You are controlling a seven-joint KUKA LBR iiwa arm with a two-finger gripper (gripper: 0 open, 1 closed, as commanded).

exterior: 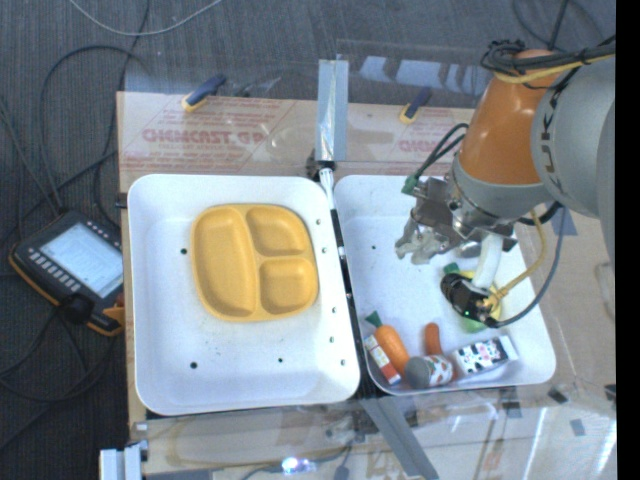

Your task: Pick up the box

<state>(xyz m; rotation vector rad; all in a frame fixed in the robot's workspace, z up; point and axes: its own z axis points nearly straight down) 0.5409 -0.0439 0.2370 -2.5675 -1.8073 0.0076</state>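
Note:
A small white box [482, 355] with dark print lies flat in the front right corner of the right bin [372, 218]. My gripper [418, 250] hangs over the middle of that bin, well behind and to the left of the box, not touching it. Its fingers [404, 247] point down and stand open, and nothing is between them. The grey arm with its orange band [510, 128] reaches in from the right.
Along the right bin's front wall lie a small red and white carton [379, 359], two orange carrot-like pieces [393, 344] [431, 337] and a grey rounded object [424, 371]. A small green piece [455, 268] sits beside the gripper. The left bin [160, 368] holds a yellow divided plate [255, 260].

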